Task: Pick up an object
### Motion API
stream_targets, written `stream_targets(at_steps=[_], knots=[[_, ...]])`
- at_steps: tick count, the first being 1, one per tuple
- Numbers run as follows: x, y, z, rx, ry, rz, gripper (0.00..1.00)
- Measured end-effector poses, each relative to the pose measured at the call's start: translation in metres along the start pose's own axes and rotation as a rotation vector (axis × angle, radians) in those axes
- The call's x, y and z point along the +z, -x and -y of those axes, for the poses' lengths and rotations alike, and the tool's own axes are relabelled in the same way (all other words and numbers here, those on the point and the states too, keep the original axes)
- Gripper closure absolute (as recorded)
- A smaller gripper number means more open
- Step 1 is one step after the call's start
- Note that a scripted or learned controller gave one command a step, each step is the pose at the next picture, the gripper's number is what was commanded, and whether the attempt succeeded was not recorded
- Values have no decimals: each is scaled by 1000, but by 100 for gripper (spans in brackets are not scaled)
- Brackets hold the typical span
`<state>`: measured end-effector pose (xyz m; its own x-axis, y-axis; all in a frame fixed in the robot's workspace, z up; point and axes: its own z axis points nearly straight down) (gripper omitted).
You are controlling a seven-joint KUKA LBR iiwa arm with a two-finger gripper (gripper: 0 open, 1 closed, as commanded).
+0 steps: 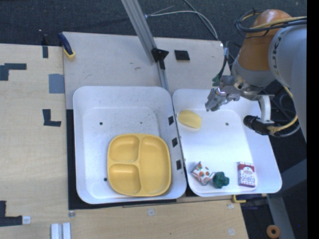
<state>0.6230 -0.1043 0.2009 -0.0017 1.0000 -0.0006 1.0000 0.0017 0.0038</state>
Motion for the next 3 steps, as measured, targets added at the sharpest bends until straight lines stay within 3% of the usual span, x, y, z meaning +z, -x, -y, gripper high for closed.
stream_targets(at_steps=[1, 3], knots=[[-43, 5, -3, 1, -3, 0, 100], [-36, -96, 47, -4, -8, -2, 100]])
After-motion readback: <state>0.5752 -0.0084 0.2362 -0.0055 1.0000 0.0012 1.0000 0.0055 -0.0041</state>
